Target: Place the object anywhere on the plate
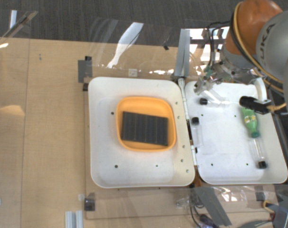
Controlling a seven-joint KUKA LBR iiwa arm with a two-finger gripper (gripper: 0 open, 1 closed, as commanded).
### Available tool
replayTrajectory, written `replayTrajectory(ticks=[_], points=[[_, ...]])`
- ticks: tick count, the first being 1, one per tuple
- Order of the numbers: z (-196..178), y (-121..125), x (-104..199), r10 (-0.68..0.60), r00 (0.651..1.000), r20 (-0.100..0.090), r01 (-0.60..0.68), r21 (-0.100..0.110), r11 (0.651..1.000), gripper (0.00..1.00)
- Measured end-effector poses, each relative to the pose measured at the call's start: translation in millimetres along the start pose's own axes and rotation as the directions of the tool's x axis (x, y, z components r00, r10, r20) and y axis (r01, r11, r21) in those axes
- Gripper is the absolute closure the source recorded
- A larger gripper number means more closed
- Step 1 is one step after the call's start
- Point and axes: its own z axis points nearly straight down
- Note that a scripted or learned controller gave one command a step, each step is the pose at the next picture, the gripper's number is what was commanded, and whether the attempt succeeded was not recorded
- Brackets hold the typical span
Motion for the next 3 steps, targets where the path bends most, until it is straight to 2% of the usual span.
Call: replayTrajectory(ticks=[1, 2, 3], points=[[-21, 7, 17, -0.111, 0.994, 0.001, 0.111, -0.001, 0.994, 1.00], [6, -79, 47, -0.182, 0.983, -0.001, 0.182, 0.000, 0.983, 1.00], [6, -32, 88, -0.281, 0.960, 0.000, 0.281, -0.002, 0.960, 1.00]])
